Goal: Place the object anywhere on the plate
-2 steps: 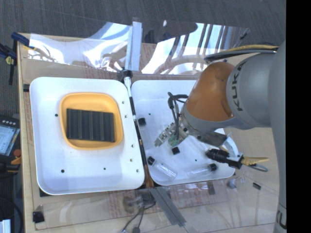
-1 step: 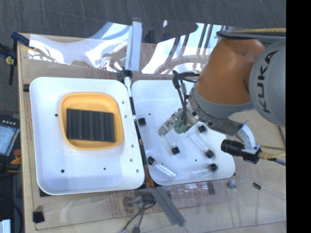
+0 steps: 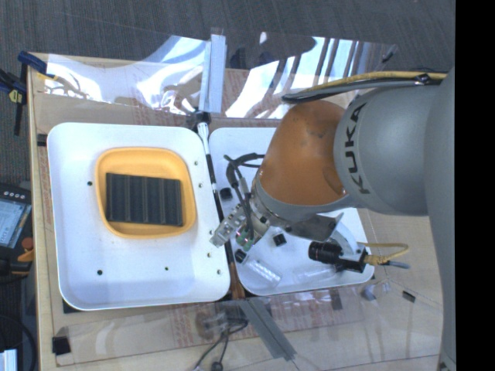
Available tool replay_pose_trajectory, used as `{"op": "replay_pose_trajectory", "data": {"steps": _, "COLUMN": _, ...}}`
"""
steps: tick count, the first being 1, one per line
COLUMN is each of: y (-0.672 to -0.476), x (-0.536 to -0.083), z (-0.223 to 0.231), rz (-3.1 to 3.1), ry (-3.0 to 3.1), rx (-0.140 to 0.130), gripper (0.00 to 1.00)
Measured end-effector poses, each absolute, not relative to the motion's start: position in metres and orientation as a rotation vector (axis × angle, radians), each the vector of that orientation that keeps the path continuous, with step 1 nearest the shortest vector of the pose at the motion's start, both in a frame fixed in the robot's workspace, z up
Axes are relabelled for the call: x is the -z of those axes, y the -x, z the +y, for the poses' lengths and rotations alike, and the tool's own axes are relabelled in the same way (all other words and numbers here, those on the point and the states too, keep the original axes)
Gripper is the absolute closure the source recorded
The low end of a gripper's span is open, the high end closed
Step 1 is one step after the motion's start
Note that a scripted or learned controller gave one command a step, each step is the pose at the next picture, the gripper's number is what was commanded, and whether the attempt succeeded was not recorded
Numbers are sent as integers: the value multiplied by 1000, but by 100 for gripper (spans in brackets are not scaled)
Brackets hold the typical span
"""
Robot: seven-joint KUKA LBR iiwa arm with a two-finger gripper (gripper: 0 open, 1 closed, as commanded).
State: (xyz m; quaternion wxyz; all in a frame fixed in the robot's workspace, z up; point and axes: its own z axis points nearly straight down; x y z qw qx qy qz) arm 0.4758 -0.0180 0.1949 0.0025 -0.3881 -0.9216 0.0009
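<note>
Altogether two bins [image 3: 69, 284], one plate [image 3: 145, 190]

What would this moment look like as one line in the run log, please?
arm: over right bin | gripper: low by the divider | plate: left bin, holds dark slatted block | placement: not done

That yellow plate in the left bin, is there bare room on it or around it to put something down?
The yellow plate has a dark ribbed patch at its centre; its yellow rim is bare. The left bin has bare white floor around the plate, widest below it. The right bin is crowded: the arm covers most of it, and small parts lie below the gripper.
</note>
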Motion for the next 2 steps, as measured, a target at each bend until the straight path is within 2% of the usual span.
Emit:
{"op": "replay_pose_trajectory", "data": {"steps": 1, "y": -536, "x": -226, "z": 16, "rz": -2947, "ry": 1090, "rx": 0, "gripper": 100}}
{"op": "replay_pose_trajectory", "data": {"steps": 2, "y": -536, "x": -226, "z": 16, "rz": -2946, "ry": 1091, "rx": 0, "gripper": 0}}
